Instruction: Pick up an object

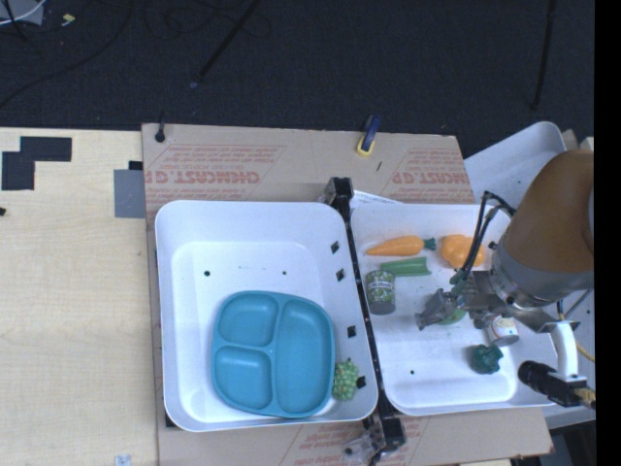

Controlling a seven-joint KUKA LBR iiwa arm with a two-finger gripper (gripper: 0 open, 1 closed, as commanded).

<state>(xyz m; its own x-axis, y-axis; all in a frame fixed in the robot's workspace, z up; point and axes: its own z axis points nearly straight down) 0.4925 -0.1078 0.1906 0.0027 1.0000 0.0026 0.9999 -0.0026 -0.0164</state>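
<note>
orange-banded and grey, the arm [548, 231] reaches in from the right and sits highest of everything, so nearest the lens, above the right bin [408, 382]. next in size, the left bin [194, 231] holds a blue divided plate [274, 352] with a small bunch of green grapes [344, 380] touching its lower right edge. the right bin carries the likely targets: a toy carrot [394, 247] near the top wall, an orange piece [456, 250] just beside it and partly behind the arm, a green strip [409, 268] below the carrot, a small dark green can [380, 290] near the divider, and a teal lump [485, 359] toward the lower right. the gripper [441, 311] hangs low in the middle of this bin, between the can and the teal lump; whether it grips anything i cannot tell, as the dark metal blurs into something green beneath it. to do this step well, i judge it should commit to one item with space around it, centre over that, descend straight, and close only once it straddles the thing, keeping away from the bin walls.
</note>
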